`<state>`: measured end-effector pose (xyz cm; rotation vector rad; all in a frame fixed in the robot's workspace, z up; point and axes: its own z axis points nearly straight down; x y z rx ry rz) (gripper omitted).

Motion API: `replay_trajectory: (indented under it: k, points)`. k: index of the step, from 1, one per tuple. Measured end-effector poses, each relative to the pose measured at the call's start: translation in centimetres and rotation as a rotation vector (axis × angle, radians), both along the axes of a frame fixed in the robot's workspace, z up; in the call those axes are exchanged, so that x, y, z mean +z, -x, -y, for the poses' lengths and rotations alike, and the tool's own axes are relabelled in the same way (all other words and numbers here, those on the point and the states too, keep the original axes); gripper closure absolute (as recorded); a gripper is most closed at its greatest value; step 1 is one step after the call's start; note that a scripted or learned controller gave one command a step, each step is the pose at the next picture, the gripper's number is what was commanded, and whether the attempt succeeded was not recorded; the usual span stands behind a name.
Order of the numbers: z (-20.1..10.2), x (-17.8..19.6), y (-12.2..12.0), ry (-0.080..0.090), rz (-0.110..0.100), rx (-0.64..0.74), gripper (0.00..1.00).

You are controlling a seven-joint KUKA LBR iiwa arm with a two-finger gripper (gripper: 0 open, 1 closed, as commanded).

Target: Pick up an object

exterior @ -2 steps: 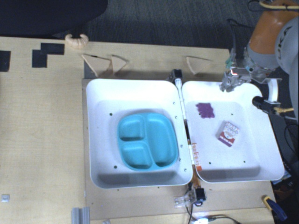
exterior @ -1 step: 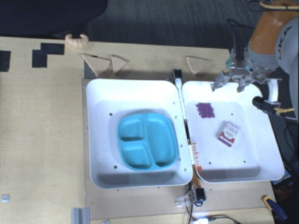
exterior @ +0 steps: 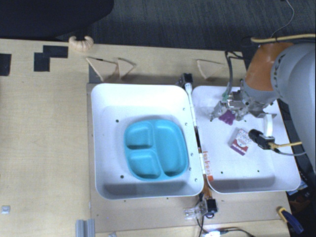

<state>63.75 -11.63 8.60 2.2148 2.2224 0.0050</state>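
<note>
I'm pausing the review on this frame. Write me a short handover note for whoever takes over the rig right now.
Claw: down in the far half of the right bin, right at a small purple object. The view does not confirm a hold.
Things: the purple object is at the claw. A red and white packet lies nearer the camera in the same bin, apart from the claw. A turquoise divided tray sits in the left bin.
Done: the arm has reached an object, but nothing is visibly lifted.
Left: secure a grasp, probably on the purple object, and lift it.
</note>
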Motion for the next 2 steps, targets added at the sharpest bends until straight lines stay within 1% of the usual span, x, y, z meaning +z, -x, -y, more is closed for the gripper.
replay_trajectory:
  k: [1, 2]
  points:
    - [0.0, 1.3, -0.2, 0.001, 0.005, 0.002, 1.0]
    - [-6.7, 10.0, 4.0, -0.002, -0.001, 0.003, 1.0]
